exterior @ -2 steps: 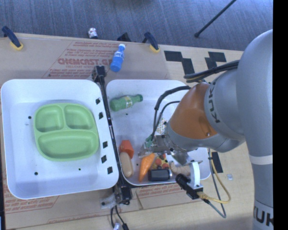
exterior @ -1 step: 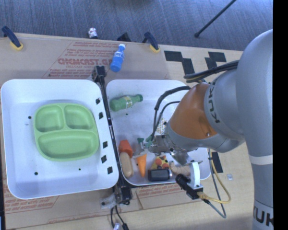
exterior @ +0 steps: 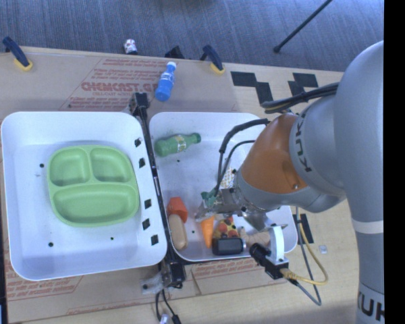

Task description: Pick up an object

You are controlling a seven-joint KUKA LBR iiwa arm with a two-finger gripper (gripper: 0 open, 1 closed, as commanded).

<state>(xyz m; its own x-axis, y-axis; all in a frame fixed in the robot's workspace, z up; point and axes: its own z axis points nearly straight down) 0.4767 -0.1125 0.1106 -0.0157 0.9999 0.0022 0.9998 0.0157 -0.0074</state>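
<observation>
Clearly the main risk was crowding: the small things in the right-hand shallow white bin (exterior: 189,123) lay packed together at its near edge, so a descent there could have nudged one aside or caught two at once, and the grab might have come up with nothing. The grey arm with its orange band (exterior: 273,164) hung low over that heap, and its bulk hid the jaws, so I could not tell how far open they stood or whether they had hold of anything. Just beside the wrist lay an orange wedge-shaped toy (exterior: 207,229), a small black block (exterior: 227,246), a red-topped tan piece (exterior: 177,221), all near one another. A green plastic bottle (exterior: 176,144) lay well apart, toward the bin's far side. The left-hand white bin (exterior: 13,181) held a green divided plate (exterior: 92,184).
</observation>
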